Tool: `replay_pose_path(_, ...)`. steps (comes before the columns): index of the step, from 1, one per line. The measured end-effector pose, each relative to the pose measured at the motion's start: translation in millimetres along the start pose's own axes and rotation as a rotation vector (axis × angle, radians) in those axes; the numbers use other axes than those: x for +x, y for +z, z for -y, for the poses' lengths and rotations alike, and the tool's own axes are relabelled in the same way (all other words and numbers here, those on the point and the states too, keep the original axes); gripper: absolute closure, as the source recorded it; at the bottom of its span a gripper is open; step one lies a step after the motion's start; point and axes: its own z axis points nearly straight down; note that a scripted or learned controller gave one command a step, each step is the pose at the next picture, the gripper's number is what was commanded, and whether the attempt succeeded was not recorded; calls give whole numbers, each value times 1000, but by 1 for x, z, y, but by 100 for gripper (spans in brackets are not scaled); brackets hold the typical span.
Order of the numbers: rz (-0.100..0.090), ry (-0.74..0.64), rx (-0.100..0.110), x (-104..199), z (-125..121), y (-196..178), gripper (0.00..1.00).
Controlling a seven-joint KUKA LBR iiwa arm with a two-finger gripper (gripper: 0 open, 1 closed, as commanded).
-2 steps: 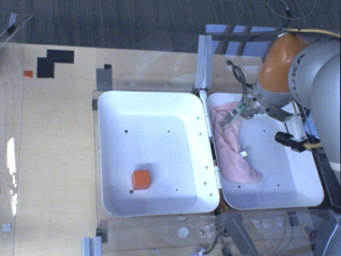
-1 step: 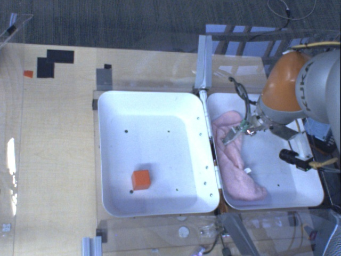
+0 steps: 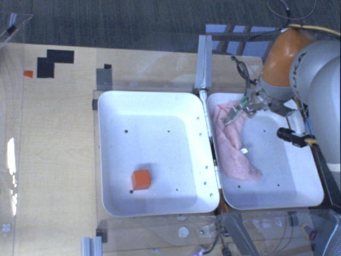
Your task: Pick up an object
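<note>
A pink cloth lies crumpled along the left side of the right bin, running from its far left corner toward the middle. My gripper is low over the cloth's upper end, its metal fingers pointing left and down onto the fabric. An orange cube sits in the left bin, near its front left part, far from the gripper.
The grey arm with its orange band fills the upper right and overhangs the right bin's far edge. A metal divider post stands between the bins at the back. Black and orange markers lie on the bench at far left.
</note>
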Motion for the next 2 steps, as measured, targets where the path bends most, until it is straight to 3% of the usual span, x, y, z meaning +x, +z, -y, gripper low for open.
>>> replay_pose_path(1, 10, -68, -16, 32, 39, -2, 0)
replay_pose_path(2, 0, -57, 8, 21, -8, 0, 0)
